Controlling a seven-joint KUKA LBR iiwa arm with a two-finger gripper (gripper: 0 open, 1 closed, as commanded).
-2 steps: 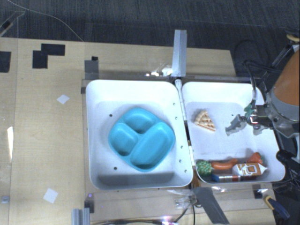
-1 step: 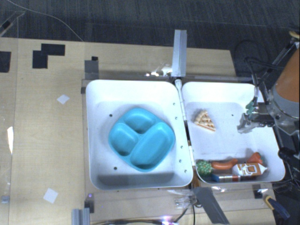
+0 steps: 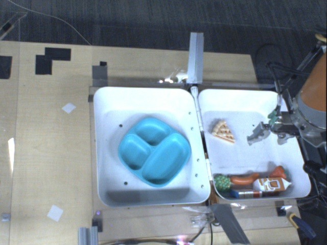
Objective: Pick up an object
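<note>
White plastic bins sit side by side on the pale wooden desk, split by a thin metal rail. The left bin holds a turquoise divided plate, three compartments, lying a little askew toward the bin's lower middle.

The right bin carries the loose things. A small waffle-patterned wedge, tan with a criss-cross top, lies alone in the upper left part of the bin floor, near the dividing rail. Along the bin's near wall a cluster is pushed together: a green bumpy piece at the left, a reddish-orange sausage shape just beside it, a small carton with orange and white on it to the right, and a red marker-like stick under them against the wall. They touch or nearly touch one another; I cannot sort out exactly which overlaps which.

From the right the grey arm comes in, its orange band up by the edge. Its claw hangs over the right half of the right bin, level with the waffle wedge but apart from it, with bare white floor between. Nothing is between the fingers. Whether the fingers are spread or pressed together I cannot tell from this slant.
</note>
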